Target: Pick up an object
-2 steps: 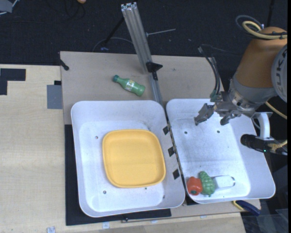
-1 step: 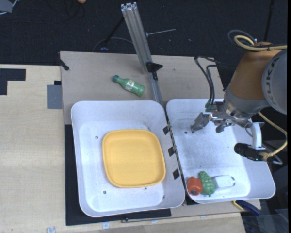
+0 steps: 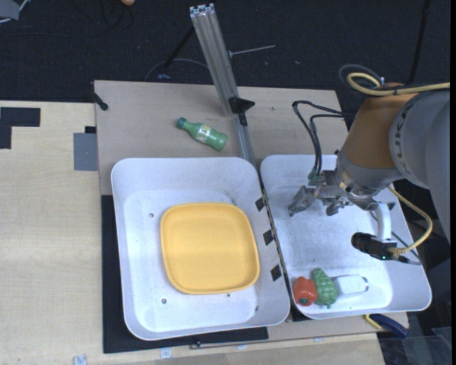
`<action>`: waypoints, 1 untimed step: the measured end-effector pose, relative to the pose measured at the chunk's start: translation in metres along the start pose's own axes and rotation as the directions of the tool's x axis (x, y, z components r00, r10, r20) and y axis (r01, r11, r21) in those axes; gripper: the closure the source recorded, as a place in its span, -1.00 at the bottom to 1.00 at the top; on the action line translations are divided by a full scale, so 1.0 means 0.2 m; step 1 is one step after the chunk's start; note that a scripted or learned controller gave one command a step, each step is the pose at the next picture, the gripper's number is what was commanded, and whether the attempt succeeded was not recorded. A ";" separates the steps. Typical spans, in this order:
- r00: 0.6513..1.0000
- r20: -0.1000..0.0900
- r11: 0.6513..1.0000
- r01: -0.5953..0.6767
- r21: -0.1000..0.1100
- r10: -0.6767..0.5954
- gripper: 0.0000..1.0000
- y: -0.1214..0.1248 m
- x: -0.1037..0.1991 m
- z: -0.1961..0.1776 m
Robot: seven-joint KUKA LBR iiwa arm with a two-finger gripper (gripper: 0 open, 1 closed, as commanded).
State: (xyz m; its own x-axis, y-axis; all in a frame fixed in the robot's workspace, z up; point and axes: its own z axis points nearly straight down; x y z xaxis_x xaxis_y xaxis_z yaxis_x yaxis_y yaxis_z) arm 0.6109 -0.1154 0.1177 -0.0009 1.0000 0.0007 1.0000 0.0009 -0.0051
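My gripper (image 3: 316, 204) hovers over the upper middle of the right bin (image 3: 410, 299). Its two grey fingers are spread apart and nothing sits between them, so it is open. A small red and green toy vegetable (image 3: 316, 290) lies near that bin's front edge, well below the gripper. Beside it on the right rests a white object (image 3: 352, 284). In the left bin (image 3: 129, 204) a yellow square plate (image 3: 210, 247) lies flat. A green bottle (image 3: 203, 134) lies on its side on the bench behind the left bin.
A slanted metal rail (image 3: 220, 55) rises behind the bins, near where they meet. Black cables (image 3: 313, 131) loop over the back of the right bin. The grey and orange arm (image 3: 380, 139) covers that bin's back right corner.
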 end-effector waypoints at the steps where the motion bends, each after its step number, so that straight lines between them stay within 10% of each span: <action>1: 1.000 0.001 1.000 -0.003 -0.004 0.003 1.00 0.00 -0.01 -0.06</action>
State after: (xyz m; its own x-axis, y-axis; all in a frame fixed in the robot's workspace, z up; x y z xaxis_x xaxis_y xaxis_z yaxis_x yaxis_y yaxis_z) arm 0.6118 -0.1170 0.1302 0.0017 1.0000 -0.0001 1.0000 -0.0017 -0.0008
